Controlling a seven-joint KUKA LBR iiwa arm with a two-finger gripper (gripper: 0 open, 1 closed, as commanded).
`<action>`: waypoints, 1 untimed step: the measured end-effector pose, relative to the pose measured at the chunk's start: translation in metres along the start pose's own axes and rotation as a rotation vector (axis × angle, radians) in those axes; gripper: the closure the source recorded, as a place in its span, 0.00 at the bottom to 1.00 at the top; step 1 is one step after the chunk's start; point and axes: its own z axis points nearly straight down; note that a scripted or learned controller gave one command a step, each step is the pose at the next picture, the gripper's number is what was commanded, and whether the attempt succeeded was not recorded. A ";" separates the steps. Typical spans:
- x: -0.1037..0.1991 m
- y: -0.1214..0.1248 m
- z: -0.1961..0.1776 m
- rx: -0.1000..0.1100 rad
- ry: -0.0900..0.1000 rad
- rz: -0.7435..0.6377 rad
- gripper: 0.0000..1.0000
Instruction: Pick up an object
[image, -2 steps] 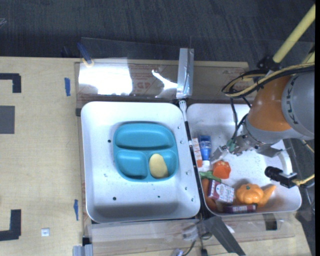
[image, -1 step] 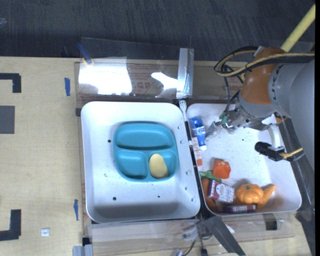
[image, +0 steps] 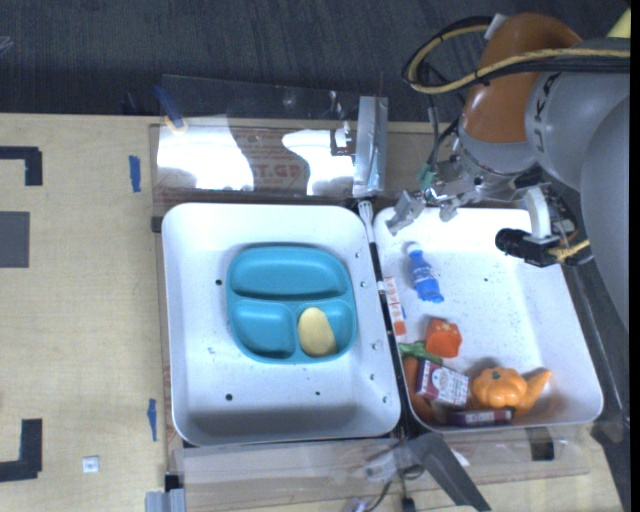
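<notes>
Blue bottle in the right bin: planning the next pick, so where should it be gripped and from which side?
Grip the blue bottle across its narrow middle, coming straight down. It lies flat and apart from the other items, its sides free.

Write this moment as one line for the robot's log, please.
phase: approach | gripper: over right bin far edge | nearest: blue bottle | held: nothing seen

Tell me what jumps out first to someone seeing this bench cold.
The teal divided tray in the left bin draws the eye first, with a yellow lemon-like piece in its lower right compartment. Next comes the right bin: a small blue bottle lies alone near its upper left, while orange and red toy foods crowd its near edge. The grey arm's tool hangs over that bin's upper left corner.
</notes>
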 end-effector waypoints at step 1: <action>-0.081 -0.027 0.063 0.017 0.002 0.104 0.00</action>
